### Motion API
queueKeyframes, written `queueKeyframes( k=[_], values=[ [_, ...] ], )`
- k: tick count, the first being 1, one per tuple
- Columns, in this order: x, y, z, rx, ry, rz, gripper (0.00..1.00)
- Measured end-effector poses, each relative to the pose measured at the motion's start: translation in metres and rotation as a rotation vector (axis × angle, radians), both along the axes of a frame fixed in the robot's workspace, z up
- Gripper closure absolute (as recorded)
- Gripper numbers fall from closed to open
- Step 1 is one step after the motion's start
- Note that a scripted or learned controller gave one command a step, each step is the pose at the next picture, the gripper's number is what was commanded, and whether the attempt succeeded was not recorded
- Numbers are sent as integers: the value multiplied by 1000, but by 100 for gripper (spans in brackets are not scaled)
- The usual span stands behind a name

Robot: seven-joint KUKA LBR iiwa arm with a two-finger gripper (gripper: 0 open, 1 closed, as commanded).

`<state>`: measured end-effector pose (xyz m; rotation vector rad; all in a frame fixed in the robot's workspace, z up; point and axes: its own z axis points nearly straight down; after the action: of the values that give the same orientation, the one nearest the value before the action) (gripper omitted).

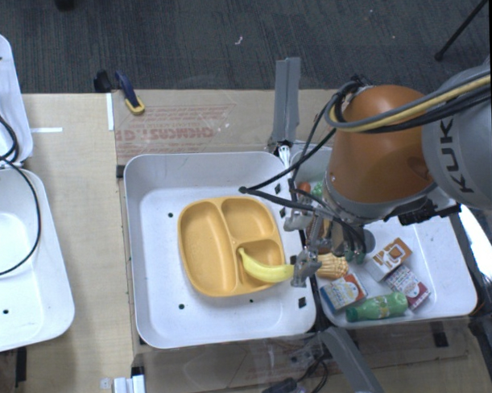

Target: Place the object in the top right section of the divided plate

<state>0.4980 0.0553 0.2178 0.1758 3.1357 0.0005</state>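
Observation:
A yellow divided plate (211,245) lies in the left of the two bins (151,259). It has one long section on its left and two smaller ones on its right. A yellow banana (263,268) rests in the lower right section, with its right end poking over the plate's rim. My gripper (303,269) hangs right at that end of the banana, over the wall between the bins. The upper right section (247,217) holds nothing. The orange band (381,155) of the arm looms above and hides much of the right bin.
In the right bin (451,301) lie a toy corn cob (332,267), two small cartons (391,257) (342,293), a red-and-white packet (412,288) and a green bottle (377,308). Black cables (266,191) run from the arm over the plate's far edge.

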Motion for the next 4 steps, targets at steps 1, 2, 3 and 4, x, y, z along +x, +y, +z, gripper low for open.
queueKeyframes(
  k=[1, 2, 3, 4],
  values=[
    [0, 0, 0, 0, 0, 0, 0],
    [74, -47, -26, -1, -1, -118, 0],
    [75, -48, -17, 1, -5, -121, 100],
    [77, -48, -8, 1, -8, -124, 100]
  ],
)
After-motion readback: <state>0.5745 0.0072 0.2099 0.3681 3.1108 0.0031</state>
